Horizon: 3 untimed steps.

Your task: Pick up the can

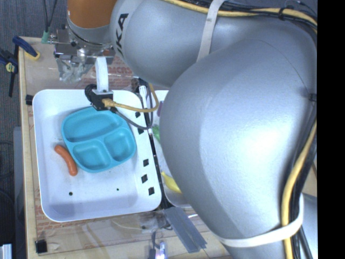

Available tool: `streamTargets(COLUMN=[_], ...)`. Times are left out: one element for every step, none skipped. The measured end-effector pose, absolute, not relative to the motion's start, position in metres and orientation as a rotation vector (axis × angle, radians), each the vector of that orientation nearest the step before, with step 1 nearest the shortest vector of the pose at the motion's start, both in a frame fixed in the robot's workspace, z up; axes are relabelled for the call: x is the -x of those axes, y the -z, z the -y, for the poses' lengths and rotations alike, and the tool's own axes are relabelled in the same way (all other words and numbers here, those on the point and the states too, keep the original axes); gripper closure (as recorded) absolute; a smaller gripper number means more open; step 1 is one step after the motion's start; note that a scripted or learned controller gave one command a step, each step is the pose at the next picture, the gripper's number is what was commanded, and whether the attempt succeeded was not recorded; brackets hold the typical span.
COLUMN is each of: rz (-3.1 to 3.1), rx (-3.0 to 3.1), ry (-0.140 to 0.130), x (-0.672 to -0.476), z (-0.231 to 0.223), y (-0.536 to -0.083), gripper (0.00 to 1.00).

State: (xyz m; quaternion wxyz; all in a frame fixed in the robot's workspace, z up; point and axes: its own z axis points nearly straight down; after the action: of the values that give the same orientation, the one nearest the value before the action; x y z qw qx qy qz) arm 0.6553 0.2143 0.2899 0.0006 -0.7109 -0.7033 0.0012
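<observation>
My gripper (73,69) hangs beyond the far rim of the left bin (48,198); its jaw state I cannot tell. Just nearer than it, inside that bin, lies a blue divided tray (99,139), with an orange sausage (66,159) touching its edge. I cannot tell where the can is.

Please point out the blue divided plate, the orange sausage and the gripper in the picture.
blue divided plate (98,140): camera view, ridge between its compartments.
orange sausage (66,159): camera view, middle of its length.
gripper (75,69): camera view, near its fingertips, above the left bin's far edge.
</observation>
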Motion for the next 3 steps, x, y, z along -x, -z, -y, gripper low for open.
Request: streamTargets(rz=[2.274, 2.304, 2.390], rx=[2.163, 2.132, 2.033], ry=[-0.007, -0.007, -0.009], x=[-0.6548, -0.6551, -0.6549], z=[-0.2204, -0.2148, -0.2174], y=[-0.2490, -0.2414, -0.2396], gripper=[1.00, 1.00, 1.00])
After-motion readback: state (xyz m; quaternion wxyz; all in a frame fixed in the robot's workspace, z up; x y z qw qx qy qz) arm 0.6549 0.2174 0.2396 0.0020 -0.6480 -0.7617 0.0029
